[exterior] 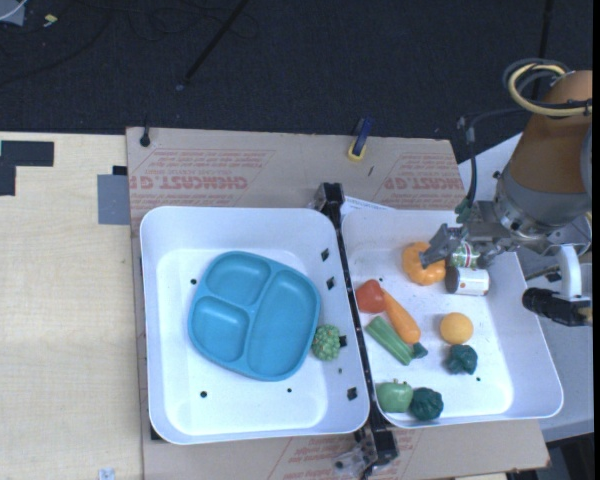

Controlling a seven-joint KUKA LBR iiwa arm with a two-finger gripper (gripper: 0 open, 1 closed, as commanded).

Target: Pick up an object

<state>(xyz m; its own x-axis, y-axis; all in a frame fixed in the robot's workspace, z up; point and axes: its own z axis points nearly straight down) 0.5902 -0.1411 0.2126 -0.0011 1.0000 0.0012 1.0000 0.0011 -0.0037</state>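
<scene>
From the overhead camera, the bench [60,298] carries two white bins side by side. The left bin [170,408] holds a blue divided plate [253,313], with a small green broccoli [327,343] lying against the plate's right edge, near the wall between the bins.

The right bin [525,388] holds the things to choose from: an orange fruit [420,264], a red pepper [369,294], a carrot [401,319], a long green vegetable [388,339], a small orange [456,327], two dark green pieces [462,359] [426,404], a pale green one [394,396] and a small white can [470,282]. They lie loose and scattered, most with room around them, which suits a pick from above.

The hand [448,252] is low in the right bin, just beside the orange fruit, probably going for it. Its fingers look spread on either side of the fruit's right part, though I cannot tell whether they grip it.
</scene>
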